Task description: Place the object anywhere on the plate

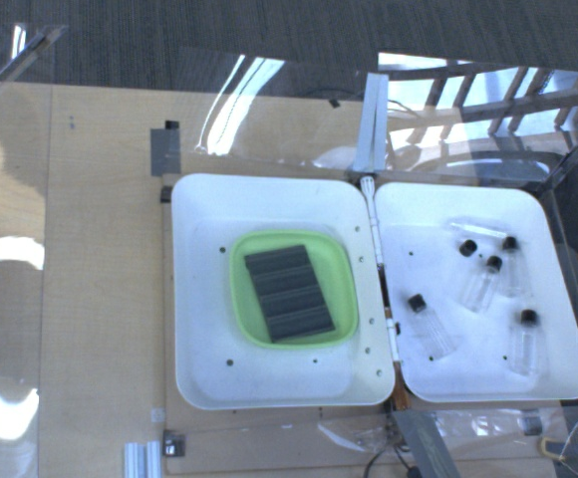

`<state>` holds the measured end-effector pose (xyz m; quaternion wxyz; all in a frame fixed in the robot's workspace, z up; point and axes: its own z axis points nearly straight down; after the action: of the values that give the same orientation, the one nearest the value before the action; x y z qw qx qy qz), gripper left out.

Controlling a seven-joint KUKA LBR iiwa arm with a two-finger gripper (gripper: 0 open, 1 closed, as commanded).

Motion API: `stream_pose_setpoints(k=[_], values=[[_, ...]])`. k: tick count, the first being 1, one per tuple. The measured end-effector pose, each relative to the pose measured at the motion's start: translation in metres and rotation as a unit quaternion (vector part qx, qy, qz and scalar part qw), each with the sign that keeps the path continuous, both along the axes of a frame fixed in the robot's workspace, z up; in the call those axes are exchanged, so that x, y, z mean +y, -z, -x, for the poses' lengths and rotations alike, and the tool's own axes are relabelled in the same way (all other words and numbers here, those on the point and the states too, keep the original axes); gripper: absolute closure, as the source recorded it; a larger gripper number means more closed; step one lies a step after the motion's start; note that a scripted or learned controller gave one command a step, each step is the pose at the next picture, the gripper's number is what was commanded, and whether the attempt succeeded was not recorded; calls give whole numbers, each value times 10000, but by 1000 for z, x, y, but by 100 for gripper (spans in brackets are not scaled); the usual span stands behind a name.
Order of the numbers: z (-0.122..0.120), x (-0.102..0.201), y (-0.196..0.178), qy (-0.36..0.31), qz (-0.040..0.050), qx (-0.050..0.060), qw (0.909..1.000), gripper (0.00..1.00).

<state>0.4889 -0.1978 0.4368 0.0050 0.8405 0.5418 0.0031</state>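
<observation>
1. Camera view, from above: the wooden bench (70,267) bears two shallow white bins side by side, their inner edges touching along a seam down the middle.
2. The left bin (184,297) holds a square green plate (344,287) with rounded corners, lying flat near the middle of the bin floor.
3. The object to be placed, a dark grey ribbed block (288,293), lies on the green plate. It is flat, turned a little off square, and sits wholly inside the plate's rim, with green showing on every side of it.
4. The right bin (419,217) holds several small clear vials (480,289) with black caps, scattered and lying on their sides. Three caps cluster towards the bin's far right part, one vial (433,332) lies nearer the seam, and another (524,349) lies near the bin's near right corner. None of them touches the plate or the block.
5. How far the gripper is open, and whether it has hold of anything, I cannot tell.
6. A grey metal post (373,118) stands behind the seam between the bins, and a small dark bracket (165,149) sits on the bench just beyond the left bin's far corner.
7. Bright glare streaks lie across the bench and the far edge of the bins, blurring what is there.
</observation>
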Motion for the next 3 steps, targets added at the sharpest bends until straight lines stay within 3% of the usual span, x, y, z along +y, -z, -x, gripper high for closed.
stream_pose_setpoints(k=[3], values=[[0,-1,0,1372,-16,-11,9905,0]])
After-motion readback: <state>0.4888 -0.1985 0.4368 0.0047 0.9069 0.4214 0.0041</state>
